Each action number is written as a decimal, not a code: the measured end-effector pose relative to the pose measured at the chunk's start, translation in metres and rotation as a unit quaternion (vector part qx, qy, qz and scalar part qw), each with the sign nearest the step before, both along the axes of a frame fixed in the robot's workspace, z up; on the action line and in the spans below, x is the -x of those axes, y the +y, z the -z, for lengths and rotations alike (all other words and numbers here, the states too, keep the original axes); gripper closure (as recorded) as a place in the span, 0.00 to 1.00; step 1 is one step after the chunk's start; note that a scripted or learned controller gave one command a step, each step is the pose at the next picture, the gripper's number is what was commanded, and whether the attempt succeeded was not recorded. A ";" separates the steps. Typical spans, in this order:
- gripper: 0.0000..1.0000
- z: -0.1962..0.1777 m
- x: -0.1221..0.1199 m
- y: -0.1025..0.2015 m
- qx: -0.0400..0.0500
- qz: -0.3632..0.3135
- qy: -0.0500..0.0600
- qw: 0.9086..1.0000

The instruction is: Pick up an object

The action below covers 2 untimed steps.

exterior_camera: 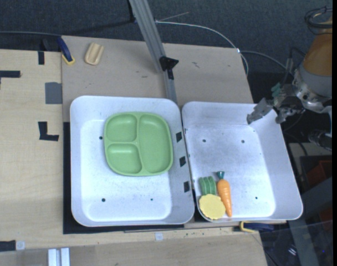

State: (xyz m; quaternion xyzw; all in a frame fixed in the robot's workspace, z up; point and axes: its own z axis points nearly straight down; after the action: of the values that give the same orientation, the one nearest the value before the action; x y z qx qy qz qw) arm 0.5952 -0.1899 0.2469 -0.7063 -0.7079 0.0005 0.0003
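Toy carrot lies in the right bin's near-left corner; claw, at its far-right corner, grip unreadable.

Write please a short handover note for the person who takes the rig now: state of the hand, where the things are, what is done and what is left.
Hand: at the upper right edge of the right bin, above its rim, holding nothing visible; whether its fingers are open is unclear.
Things: carrot, green vegetable piece and yellow round piece lie together at the right bin's lower left corner. Green divided plate lies in the left bin.
Done: nothing picked yet.
Left: move the hand to one object, grasp it, lift it.
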 end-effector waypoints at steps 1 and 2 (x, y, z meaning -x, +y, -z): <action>0.00 0.000 0.000 0.000 0.000 0.000 0.000 1.000; 0.00 0.053 -0.003 0.010 -0.001 0.000 0.003 1.000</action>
State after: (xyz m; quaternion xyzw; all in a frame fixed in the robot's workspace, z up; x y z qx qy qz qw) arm 0.5978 -0.1796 0.1940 -0.7064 -0.7078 0.0021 0.0026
